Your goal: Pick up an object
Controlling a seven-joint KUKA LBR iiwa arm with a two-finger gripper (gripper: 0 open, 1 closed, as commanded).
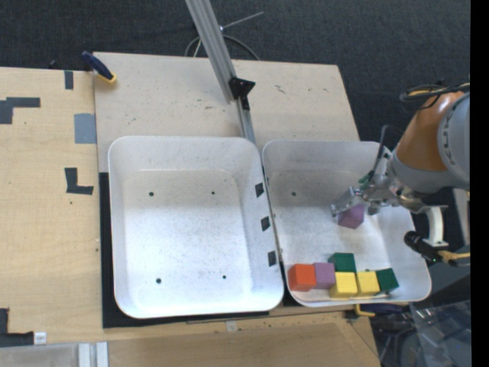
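Note:
My gripper (350, 207) reaches into the right white bin (306, 167) from the right, near the bin's middle. A small purple block (351, 218) sits tilted between its fingertips, and the gripper is shut on it. Along the bin's front wall lies a row of blocks: an orange one (302, 276), a light purple one (324, 273), two yellow ones (346, 284) and two green ones (341, 262), packed close together.
The left white bin (187, 155) stands beside the right one, sharing a central wall. A slanted metal pole (218, 44) crosses above the bench at the back. The grey arm with its orange band (420, 140) fills the right side.

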